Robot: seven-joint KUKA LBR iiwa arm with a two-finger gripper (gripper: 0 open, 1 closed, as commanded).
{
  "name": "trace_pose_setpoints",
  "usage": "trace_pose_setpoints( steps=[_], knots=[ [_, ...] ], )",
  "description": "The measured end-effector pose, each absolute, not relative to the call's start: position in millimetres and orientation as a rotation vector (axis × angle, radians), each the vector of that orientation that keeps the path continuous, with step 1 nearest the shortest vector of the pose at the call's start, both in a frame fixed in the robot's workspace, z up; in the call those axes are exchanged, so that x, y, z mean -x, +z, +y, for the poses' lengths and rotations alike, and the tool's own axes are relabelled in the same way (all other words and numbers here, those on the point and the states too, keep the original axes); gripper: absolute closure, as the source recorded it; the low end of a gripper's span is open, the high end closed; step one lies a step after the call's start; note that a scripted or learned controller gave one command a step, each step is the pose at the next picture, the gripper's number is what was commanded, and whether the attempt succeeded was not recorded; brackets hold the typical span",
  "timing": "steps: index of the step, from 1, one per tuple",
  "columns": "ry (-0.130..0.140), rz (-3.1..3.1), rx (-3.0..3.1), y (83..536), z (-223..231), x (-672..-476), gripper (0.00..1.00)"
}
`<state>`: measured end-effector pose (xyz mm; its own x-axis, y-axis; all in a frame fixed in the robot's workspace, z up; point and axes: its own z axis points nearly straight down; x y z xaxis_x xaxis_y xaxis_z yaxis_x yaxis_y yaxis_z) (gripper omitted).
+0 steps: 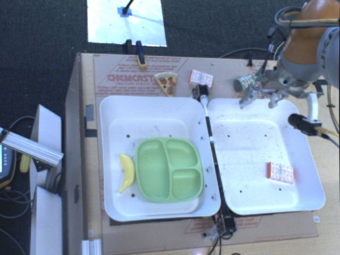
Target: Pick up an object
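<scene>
While your tool (261,96) hovers spread open and empty at the right bin's (305,195) far edge, the patterned red box (280,172) lies well nearer you.

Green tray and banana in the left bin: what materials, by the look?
Green tray: looks like moulded plastic, matte, with uniform colour and rounded compartments. Banana: probably a plastic toy, with even yellow and a smooth surface; real fruit can't be ruled out.
</scene>
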<state>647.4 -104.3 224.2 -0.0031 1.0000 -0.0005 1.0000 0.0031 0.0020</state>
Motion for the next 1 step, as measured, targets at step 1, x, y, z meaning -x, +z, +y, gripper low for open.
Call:
trace_pose_setpoints(
  steps=[1],
  knots=[
    [-0.003, 2.223, -2.221, 138.8, -146.7, -628.6, 0.0]
  ],
)
